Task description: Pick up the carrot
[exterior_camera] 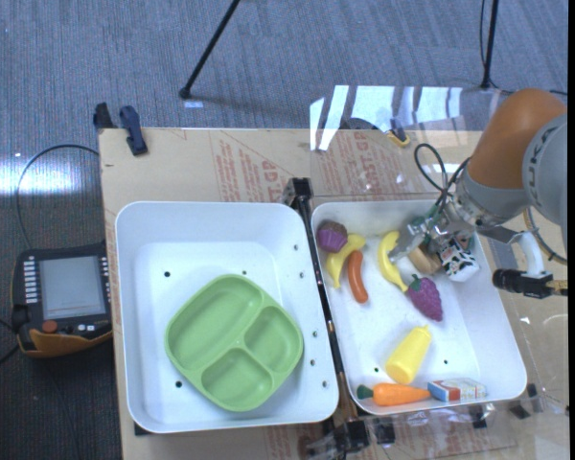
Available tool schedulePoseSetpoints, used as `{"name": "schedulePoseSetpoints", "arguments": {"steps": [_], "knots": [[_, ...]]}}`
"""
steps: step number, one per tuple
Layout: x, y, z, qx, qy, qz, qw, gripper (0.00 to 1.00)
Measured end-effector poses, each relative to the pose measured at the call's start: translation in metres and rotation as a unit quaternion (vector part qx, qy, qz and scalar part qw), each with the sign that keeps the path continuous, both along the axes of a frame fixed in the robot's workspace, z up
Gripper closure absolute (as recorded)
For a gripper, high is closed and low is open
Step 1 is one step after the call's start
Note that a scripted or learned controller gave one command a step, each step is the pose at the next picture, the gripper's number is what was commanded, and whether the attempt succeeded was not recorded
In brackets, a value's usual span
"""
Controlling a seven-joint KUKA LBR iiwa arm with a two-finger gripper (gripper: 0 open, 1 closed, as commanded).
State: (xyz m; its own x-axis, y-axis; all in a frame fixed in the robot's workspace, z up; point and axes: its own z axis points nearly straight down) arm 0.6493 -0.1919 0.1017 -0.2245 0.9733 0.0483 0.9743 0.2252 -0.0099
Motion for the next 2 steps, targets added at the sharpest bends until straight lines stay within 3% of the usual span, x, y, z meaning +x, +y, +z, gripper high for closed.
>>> {"name": "schedulePoseSetpoints", "arguments": {"steps": [1,2], "knots": [[-0.024,0.038,-0.012,-0.0208,-0.008,-0.091,0.9956,0.0],[-0.11,0.047,-0.012,-0.0223,-0.009,-0.084,0.9962,0.0]]}}
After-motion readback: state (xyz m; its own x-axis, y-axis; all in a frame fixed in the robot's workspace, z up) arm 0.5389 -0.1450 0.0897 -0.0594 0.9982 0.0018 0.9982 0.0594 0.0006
